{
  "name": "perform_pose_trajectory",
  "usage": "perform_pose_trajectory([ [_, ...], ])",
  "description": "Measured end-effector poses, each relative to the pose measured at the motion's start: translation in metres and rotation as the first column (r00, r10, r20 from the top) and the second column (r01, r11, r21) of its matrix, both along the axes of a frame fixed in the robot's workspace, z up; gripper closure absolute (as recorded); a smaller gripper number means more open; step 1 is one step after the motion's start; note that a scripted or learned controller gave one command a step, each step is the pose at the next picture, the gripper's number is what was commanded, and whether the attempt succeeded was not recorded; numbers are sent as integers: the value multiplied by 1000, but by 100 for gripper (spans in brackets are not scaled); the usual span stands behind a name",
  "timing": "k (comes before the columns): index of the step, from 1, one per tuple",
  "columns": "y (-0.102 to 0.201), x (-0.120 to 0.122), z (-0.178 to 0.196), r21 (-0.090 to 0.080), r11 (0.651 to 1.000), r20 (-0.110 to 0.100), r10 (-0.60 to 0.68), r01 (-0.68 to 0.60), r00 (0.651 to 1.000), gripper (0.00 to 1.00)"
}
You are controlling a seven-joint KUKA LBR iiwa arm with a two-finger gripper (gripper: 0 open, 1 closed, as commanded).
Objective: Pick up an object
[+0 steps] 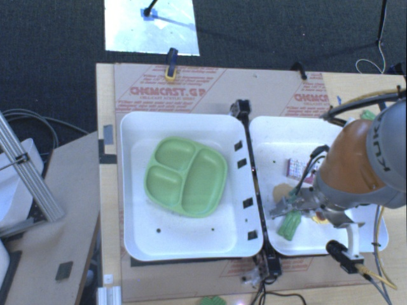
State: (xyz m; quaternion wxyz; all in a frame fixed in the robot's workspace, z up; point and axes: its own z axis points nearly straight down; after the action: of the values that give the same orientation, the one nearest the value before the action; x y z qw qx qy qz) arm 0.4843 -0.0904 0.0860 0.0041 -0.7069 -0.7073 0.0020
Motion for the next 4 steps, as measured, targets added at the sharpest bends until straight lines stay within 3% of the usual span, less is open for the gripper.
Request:
perform_pose_trajectory([
  [1, -1, 3, 15, -2, 1000, 11, -1, 1, 1000, 100],
  [2, 63, 60, 104, -1, 1000, 23, 12, -12, 1000, 100],
  [3, 58, 55, 98, -3, 1000, 10, 2, -2, 1000, 0],
  [4, 4, 19, 63, -4, 1000, 5, -5, 5, 1000, 0],
])
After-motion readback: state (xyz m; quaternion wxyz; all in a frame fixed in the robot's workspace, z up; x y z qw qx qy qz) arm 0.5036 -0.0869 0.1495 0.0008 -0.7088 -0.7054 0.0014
